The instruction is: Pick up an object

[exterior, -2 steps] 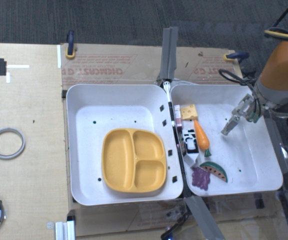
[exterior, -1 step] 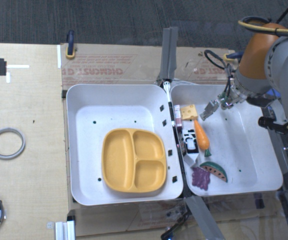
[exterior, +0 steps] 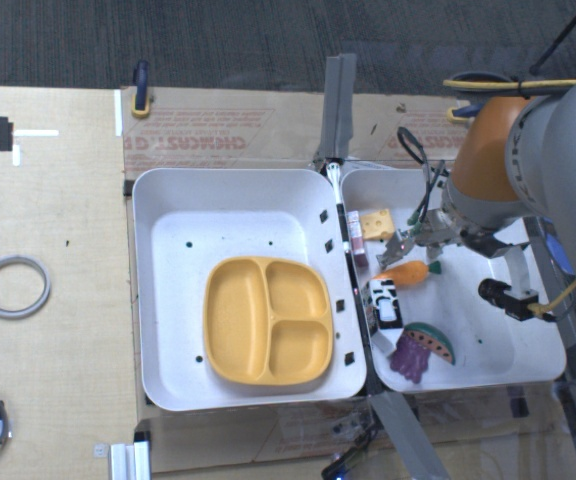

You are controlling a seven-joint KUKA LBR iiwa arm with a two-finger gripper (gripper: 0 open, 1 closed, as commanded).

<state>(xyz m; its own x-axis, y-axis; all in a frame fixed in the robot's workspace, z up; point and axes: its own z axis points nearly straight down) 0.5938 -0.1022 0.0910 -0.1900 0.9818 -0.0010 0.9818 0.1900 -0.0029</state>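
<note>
Yellow plastic fills the middle of the left bin: a divided plate with three compartments lies flat there, just left of the wall the two bins share. The right bin, at the centre right of the frame, holds the small things. A pale yellow cheese-like block sits near its upper left corner. Below that, an orange carrot-shaped toy lies roughly level, and the tool is right above it, at the end of the grey arm with its orange band that comes in from the upper right of the frame. Whether the tool touches the carrot, and how wide it stands, I cannot tell from this slant; nothing is plainly seen gripped in it. Lower in the same bin a black-and-white item rests against the left wall, a purple toy lies near the lower left corner, and a watermelon slice sits just beside it on its right. On the wooden worktop, at the left of the frame, lies a grey ring, well apart from both bins.
</note>
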